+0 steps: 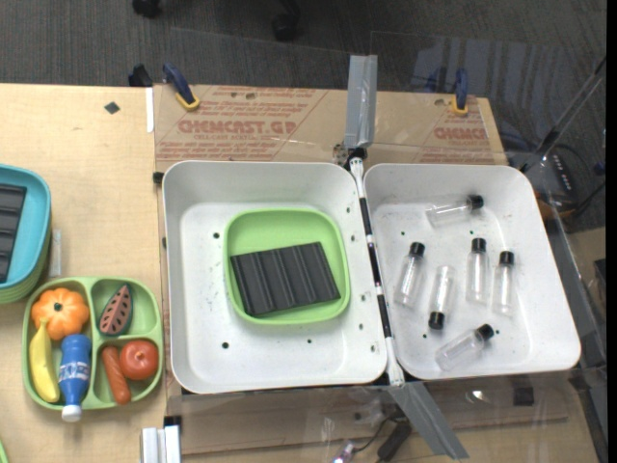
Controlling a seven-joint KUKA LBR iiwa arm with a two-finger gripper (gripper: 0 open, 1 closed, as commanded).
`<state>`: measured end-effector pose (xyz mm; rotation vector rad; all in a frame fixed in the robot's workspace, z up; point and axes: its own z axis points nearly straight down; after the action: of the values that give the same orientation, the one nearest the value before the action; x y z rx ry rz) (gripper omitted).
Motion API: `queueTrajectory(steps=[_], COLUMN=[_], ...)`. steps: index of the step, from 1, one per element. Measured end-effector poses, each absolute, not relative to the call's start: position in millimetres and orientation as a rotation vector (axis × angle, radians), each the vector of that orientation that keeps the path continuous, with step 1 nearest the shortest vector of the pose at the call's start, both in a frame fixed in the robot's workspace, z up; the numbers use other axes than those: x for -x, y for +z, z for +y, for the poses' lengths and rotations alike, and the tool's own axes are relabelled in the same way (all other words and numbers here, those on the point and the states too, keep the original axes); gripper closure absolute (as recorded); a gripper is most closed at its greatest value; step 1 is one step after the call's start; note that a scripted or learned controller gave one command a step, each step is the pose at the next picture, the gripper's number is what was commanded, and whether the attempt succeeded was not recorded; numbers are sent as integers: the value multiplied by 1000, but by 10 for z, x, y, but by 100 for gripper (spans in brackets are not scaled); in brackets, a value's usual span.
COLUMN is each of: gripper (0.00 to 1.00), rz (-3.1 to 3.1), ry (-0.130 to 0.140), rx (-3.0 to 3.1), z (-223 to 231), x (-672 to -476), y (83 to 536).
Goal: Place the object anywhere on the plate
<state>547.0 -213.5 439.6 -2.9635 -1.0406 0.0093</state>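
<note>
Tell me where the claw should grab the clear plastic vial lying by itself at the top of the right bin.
Grip the clear plastic vial with the black cap across the middle of its body, coming straight down from above. It lies flat, almost sideways across the white right bin, cap pointing right, so the fingers should probably close from its near and far sides. Its neighbours lie well clear.

— How's the light?
— Bright and even from above; soft shadows inside both white bins (183,258).
— Sharp?
— Mostly. Faint glare on the clear sheet at upper right.
</note>
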Motion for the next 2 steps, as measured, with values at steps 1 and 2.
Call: queueTrajectory(steps=[1, 2], gripper=[0, 0], rz=[-1040, -1040], ry=[9, 9], rx=[2964, 2964], z=[-2135, -2135], x=[-5470, -5470], y=[4396, 4396])
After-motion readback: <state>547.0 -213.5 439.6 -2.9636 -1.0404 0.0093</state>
